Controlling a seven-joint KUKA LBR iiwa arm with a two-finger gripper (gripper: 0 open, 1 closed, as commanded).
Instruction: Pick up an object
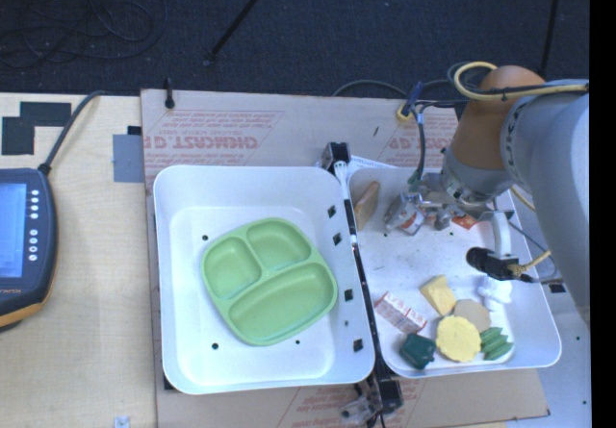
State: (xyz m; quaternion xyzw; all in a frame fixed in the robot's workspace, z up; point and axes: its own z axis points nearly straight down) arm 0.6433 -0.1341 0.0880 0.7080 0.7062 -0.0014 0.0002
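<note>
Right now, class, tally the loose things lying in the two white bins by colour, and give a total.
Green: 3, the divided plate, a dark block, a leafy piece
Yellow: 2, a wedge, a round piece
Tan: 2, an oblong piece, a disc
Pink and white: 1, a packet
Total: 8

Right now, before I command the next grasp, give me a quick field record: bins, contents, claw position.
left bin: holds a green tray with three sections
right bin: holds the loose items
near corner items: yellow disc, yellow block, dark green block, green piece, wrapped bar
far left item: tan piece by the divider
claw: low over the far part of the right bin
claw load: cannot tell
</note>
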